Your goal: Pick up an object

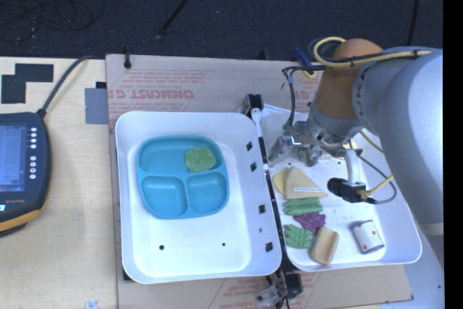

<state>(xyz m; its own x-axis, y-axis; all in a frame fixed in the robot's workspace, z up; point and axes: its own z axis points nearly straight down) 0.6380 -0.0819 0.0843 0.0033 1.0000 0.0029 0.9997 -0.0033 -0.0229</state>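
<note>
Below the orange-banded wrist, at right of centre in the frame, we see the two-finger gripper [312, 148] low over the upper part of the right white bin [405, 246]; whether it is open or closed we cannot tell, and we see nothing held in it. No object has yet been picked up, so we judge the task to be at the approach stage. The candidate nearest the tool is a pale yellow wedge of toy cheese [298, 184], lying just below the gripper in the picture, its long axis running roughly left to right. Further down lie a green pod-shaped toy [302, 206], a purple toy cluster [312, 221], a tan bread-like piece [324, 245] and a small grey box [367, 236]. The left white bin [145, 250] bears a blue compartment tray [165, 200] with a light green leafy toy [200, 159] in its upper right compartment, well apart from the tool.
</note>
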